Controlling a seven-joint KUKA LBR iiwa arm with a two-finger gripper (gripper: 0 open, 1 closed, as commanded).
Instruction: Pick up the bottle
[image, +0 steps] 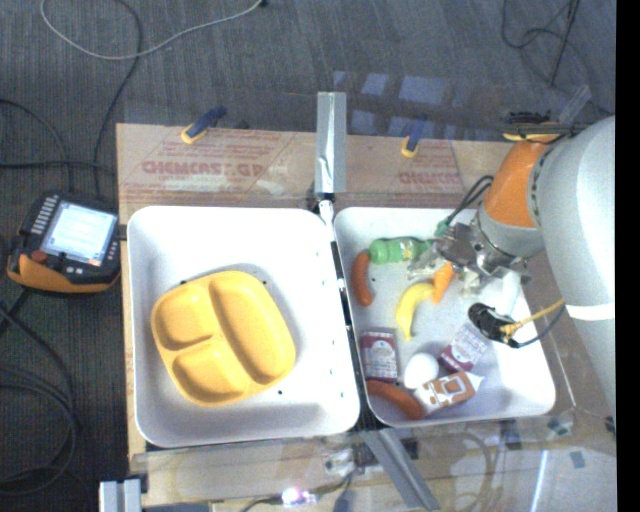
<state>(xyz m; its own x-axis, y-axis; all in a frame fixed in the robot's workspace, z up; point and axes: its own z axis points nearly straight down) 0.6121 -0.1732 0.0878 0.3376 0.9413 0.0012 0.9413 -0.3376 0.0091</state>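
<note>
A green bottle (396, 249) lies on its side at the back of the right bin (535, 385), its cap end pointing right. My gripper (452, 247) sits low in that bin just right of the bottle, at its cap end and very close to it. Whether it touches the bottle is unclear. The grey arm with its orange band (512, 192) comes in from the right above the bin's back corner.
Around the bottle lie a sausage (362, 278), a carrot (442, 281), a banana (409, 306), a red-labelled can (380, 355), a white egg (420, 370), a purple packet (465, 350) and a second sausage (393, 398). The left bin (150, 235) holds a yellow divided plate (225, 335).
</note>
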